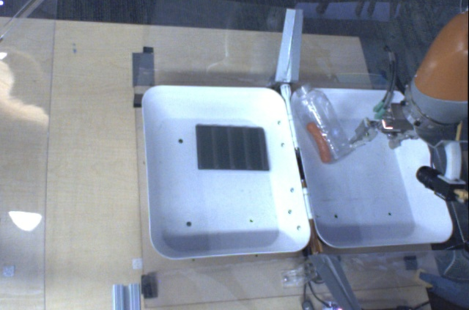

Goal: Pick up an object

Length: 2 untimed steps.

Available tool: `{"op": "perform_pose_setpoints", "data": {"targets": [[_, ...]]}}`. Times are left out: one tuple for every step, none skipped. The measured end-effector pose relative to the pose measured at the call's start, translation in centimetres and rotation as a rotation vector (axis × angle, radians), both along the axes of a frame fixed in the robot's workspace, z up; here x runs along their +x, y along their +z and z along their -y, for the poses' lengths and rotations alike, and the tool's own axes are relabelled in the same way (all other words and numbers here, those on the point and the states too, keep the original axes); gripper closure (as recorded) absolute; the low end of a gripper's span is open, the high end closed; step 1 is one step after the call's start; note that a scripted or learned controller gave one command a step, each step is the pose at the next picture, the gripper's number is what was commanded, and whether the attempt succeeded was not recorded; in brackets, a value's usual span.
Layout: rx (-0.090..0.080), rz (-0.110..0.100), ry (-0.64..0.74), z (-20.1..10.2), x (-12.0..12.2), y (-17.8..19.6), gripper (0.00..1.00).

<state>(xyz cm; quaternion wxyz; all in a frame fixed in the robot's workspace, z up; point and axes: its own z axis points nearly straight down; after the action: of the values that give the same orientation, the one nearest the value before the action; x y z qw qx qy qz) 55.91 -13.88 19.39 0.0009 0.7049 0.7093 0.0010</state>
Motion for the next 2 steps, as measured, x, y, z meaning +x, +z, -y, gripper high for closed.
{"op": "perform_pose_setpoints", "data": {"targets": [[-0.002,0.006,0.159,-2.0,-2.6,8.6,0.00],[-0.001,0.000,0.265,-3.7,3.5,-3.7,0.00]]}}
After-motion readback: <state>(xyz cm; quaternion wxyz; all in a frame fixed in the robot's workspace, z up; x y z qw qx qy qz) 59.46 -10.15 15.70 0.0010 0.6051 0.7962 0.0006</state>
